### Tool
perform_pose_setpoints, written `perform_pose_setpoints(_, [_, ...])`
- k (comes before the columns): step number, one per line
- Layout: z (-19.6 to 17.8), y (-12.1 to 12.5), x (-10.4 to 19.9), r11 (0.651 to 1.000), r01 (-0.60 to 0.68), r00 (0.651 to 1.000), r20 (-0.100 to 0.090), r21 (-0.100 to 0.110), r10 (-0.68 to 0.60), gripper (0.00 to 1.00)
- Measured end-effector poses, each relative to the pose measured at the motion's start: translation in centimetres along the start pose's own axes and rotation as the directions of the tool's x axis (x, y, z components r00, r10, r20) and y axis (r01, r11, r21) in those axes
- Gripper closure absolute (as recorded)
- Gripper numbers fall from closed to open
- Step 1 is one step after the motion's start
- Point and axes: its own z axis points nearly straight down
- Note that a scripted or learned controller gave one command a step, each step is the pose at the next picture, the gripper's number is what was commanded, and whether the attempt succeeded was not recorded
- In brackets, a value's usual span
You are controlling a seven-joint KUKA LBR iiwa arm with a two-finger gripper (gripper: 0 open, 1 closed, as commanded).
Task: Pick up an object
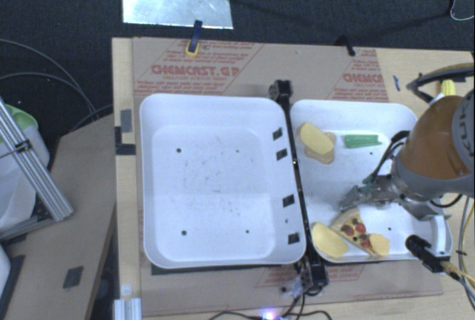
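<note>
Grey metal, your hand [356, 197] hangs low in the right bin [415, 118]; I cannot tell its state. Just below lies a pizza slice [355, 229], beside a yellow piece [329, 240]. Farther up: bread-like piece [317, 142], green stick [362, 139].

- The arm [445, 144] is showing a broad, rounded orange band above the wrist, shading to brownish where light falls off.
- Below the band, a grey wrist section is narrowing toward the gripper [355, 197] (metallic grey, angular, with a darker tip).
- A thin black cable is curving along the wrist's left side.
- A yellowish strip is edging the arm's top.
</note>
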Motion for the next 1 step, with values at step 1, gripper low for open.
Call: perform_pose_setpoints(1, [-1.16,0.5,0.25,1.0,0.006,1.0,0.0,-0.01,-0.006,1.0])
